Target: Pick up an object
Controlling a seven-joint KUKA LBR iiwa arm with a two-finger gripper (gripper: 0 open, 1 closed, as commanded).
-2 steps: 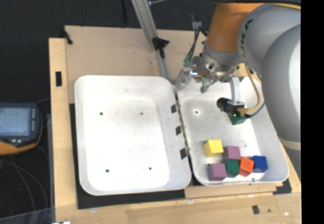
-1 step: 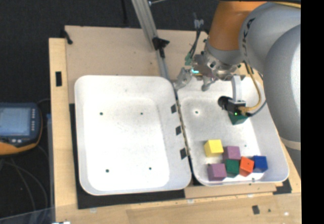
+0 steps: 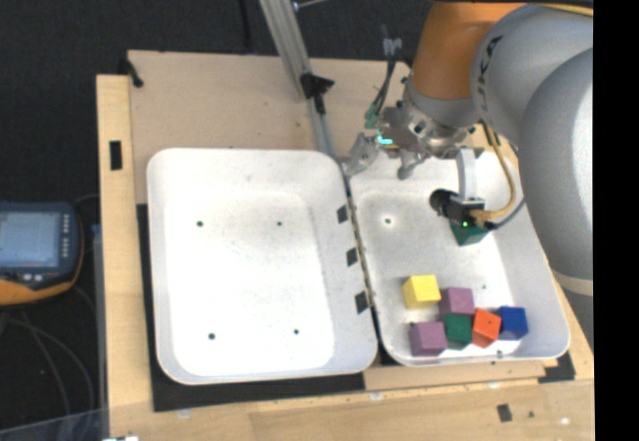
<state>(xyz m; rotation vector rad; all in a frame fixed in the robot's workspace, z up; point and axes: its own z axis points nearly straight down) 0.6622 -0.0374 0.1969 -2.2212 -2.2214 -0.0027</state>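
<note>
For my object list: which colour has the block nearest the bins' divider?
Yellow; the block shows clearly in the camera view.

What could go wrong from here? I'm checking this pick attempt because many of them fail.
1. The blocks sit packed together at the right bin's near end: the green block touches purple and orange ones, so closing fingers may nudge neighbours instead of gripping one.
2. The gripper hangs over the bin's far corner, away from the cluster, beside the divider edge; a descent there could catch that rim.
</note>
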